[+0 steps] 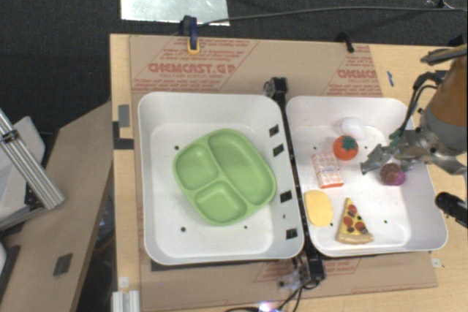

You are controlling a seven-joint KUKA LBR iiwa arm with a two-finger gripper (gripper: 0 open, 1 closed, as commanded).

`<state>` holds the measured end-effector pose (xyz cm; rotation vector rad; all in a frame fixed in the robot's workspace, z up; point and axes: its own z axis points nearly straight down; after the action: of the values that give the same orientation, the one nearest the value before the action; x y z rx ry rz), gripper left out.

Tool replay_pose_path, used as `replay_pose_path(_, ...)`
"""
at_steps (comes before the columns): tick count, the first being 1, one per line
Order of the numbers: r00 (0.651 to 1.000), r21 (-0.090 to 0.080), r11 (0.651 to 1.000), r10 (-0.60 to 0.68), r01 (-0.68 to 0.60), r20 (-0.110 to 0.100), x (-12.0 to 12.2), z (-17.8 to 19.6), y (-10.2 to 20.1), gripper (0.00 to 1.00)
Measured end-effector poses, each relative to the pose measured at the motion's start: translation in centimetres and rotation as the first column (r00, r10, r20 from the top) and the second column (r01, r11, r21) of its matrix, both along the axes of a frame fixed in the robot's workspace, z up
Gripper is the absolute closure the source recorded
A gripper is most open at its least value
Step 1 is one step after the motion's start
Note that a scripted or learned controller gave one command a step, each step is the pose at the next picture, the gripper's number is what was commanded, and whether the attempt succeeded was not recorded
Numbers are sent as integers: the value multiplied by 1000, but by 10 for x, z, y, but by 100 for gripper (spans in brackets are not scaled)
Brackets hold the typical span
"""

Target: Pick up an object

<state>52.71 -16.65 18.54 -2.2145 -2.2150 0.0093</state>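
Near front edge of right bin (428,230): pizza slice (354,223), yellow piece (318,207). Farther back, small box (327,170), tomato (346,147). Gripper (382,161) low beside purple ball (393,174), fingers seemingly parted, gripping nothing. Left bin (157,157): green divided plate (223,176).

Two white bins (164,157) sit on tan cardboard (248,58) printed with red lettering. The divided plate (223,175) is light green. In the right-hand bin: an orange-red tomato (346,147) with a green top, a yellow piece (318,207), a red-dotted pizza slice (354,223), a red-and-white packet (327,170), and a dark, perhaps purple, ball (393,174).
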Motion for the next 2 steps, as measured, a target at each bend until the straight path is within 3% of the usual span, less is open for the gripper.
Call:
replay_pose_path(1, 1000, -3, 1000, 3, -3, 12, 3, 6, 0, 0)
replay_pose_path(2, 1000, -2, 1000, 1, -1, 9, 1, -56, -1, 0)
